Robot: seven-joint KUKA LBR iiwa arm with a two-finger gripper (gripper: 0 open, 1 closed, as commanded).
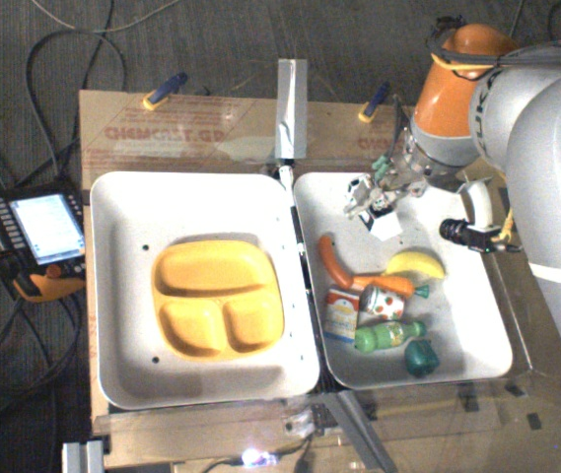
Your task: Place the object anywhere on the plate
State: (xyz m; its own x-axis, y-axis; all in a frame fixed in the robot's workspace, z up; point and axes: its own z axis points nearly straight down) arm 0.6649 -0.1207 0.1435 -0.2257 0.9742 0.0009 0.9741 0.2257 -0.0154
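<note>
While our gripper point(373, 201) hangs over the back of the right bin point(487, 308), well apart from the pile of play food at its front, we see several ways this could slip. The items lie packed: an orange sausage point(333, 261), a yellow banana point(416, 264), a carrot point(386, 286), a small carton point(341, 315), a green bottle point(388, 336) and a dark green piece point(421, 359), many touching, so a descent could strike two at once or nudge one aside. Which of them is the object, we cannot say. The yellow plate point(219, 296) sits in the left bin point(122, 284), so a weak grasp could drop the load at the rims between the bins. As for the fingers, we cannot tell how far they stand apart; nothing visibly sits between them.
</note>
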